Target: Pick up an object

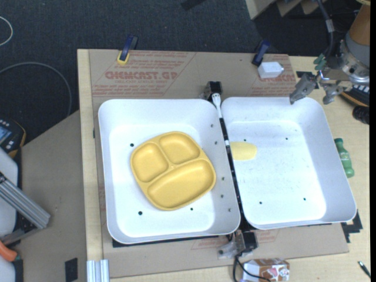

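A yellow divided plate [172, 169] lies in the middle of the left bin [111, 134]. In the right bin [311, 204] a small pale yellow piece [242, 151] rests against the left wall. My gripper [314, 91] hangs over the far right corner of the right bin, well away from both objects. Its fingers are spread open with nothing between them.
A green object [344, 157] lies on the bench just outside the right bin's right rim. A small white block [270, 70] and a blue clamp [260, 53] sit behind the right bin. A blue-and-yellow clamp [125, 50] holds the board's far left edge.
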`<state>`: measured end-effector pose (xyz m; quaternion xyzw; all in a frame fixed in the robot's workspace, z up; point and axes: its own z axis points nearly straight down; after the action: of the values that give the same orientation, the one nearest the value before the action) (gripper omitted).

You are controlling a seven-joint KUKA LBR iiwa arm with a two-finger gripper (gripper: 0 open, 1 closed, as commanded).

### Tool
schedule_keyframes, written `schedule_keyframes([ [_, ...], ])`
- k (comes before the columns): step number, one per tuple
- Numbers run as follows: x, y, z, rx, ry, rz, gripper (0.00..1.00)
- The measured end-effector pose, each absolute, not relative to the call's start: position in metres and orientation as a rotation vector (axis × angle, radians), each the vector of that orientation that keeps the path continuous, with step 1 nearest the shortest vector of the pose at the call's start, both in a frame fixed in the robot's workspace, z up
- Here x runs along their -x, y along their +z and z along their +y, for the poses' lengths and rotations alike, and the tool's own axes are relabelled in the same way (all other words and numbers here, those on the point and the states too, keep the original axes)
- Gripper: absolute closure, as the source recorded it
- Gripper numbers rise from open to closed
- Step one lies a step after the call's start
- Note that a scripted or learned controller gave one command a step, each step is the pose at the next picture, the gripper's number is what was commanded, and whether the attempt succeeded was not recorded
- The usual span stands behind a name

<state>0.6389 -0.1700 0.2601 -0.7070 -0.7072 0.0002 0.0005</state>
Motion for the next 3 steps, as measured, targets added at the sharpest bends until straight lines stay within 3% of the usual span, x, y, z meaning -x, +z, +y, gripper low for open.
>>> schedule_keyframes([
  [1, -0.561, 0.366, -0.120, 2.218, -0.003, -2.227, 0.00],
  [2, -0.535, 0.547, -0.082, 2.227, -0.023, -2.240, 0.00],
  [3, -0.536, 0.547, -0.084, 2.224, -0.004, -2.229, 1.00],
])
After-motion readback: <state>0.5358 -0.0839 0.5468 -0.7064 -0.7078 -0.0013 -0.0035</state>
